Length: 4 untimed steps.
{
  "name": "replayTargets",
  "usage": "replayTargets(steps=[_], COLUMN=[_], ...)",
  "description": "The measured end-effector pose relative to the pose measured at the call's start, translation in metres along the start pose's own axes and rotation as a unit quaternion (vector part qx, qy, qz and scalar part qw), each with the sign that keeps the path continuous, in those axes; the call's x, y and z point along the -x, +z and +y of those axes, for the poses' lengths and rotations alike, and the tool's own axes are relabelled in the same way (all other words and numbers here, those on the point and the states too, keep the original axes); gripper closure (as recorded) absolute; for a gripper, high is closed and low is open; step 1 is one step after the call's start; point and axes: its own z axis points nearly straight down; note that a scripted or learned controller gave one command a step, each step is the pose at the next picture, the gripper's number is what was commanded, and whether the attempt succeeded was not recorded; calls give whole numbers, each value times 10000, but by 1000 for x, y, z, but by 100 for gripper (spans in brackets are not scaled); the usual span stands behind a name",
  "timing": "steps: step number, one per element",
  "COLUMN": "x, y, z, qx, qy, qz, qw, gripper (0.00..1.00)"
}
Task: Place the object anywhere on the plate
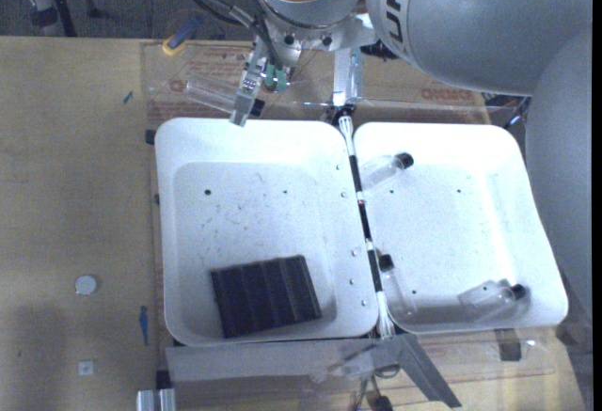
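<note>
A black ridged plate (265,295) lies flat in the front part of the left bin (179,212). Two clear tubes with black caps are in the right bin (536,240): one (388,167) at its back left, the other (491,295) at its front right. My gripper (245,104) hangs from the orange-banded wrist over the back rim of the left bin, far behind the plate and left of both tubes. A faint clear shape (205,91) shows just left of the gripper's tip; I cannot tell what it is or whether it is held.
The two bins touch along a central divider (362,212). My grey arm (470,5) covers the upper right. On the bench to the left lie a small grey disc (86,285) and, behind the bins, a yellow-and-blue item (181,37).
</note>
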Motion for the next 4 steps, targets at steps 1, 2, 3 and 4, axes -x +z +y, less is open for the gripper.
replayTargets(steps=[1,2,3,4], x=[4,12,2,-4], y=[60,111,187,225], z=[11,-1,12,5], qx=[-29,-20,-9,-3], qy=[1861,338,-1222,-3050], qz=[19,20,19,-10], qw=[9825,9994,9925,9523], gripper=[100,100,100,100])
